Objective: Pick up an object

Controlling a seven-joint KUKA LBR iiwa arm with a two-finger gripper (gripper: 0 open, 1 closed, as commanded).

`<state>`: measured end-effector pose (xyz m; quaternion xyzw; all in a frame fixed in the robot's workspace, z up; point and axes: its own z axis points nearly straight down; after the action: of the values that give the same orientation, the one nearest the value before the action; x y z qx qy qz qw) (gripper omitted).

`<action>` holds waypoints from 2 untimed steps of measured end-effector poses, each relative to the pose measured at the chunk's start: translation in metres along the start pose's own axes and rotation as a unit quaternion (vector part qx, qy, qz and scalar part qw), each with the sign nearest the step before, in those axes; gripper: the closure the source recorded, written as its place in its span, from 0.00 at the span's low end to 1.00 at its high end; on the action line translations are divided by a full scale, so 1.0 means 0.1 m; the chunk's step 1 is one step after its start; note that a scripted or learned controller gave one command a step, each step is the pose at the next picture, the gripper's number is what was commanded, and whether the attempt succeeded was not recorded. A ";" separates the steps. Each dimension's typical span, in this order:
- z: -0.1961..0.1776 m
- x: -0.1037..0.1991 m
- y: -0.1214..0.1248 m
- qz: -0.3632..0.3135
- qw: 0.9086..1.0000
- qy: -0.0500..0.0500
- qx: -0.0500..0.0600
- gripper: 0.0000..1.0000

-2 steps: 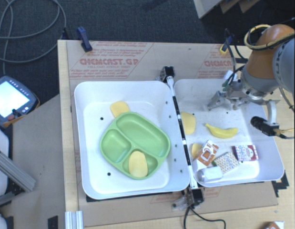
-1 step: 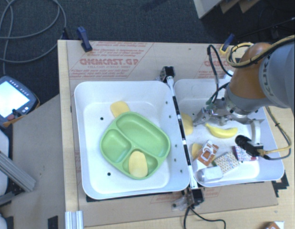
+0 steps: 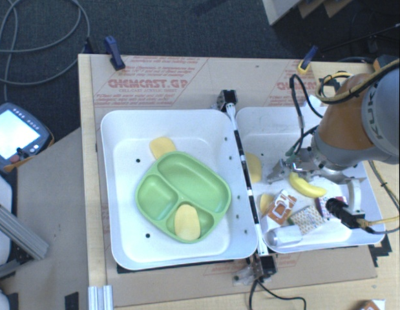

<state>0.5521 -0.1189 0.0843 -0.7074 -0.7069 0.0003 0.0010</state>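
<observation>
My gripper [image 3: 285, 169] hangs low in the right bin [image 3: 271, 120], at its middle, under the grey arm with the orange band. A yellow banana [image 3: 307, 187] lies just right of and below the gripper, close to it. A pale yellow piece [image 3: 253, 166] rests against the bin's left wall, left of the gripper. An orange-and-white packet [image 3: 284, 206], a checkered packet [image 3: 307, 219] and a white object [image 3: 284, 236] lie toward the front. Nothing shows between the gripper's tips.
The left bin [image 3: 122, 237] holds a green divided plate [image 3: 187, 183] with a yellow piece [image 3: 187, 221] in its front compartment. Another yellow piece [image 3: 162, 146] lies behind the plate. A small orange wedge [image 3: 265, 202] sits by the divider between the bins.
</observation>
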 end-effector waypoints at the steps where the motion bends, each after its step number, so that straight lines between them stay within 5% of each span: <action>1: 0.00 -0.16 -0.18 0.000 1.000 0.000 0.000 0.00; 2: -0.10 -0.16 -0.18 0.000 1.000 0.000 -0.001 1.00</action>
<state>0.5344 -0.1347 0.0942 -0.7076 -0.7066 -0.0005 0.0004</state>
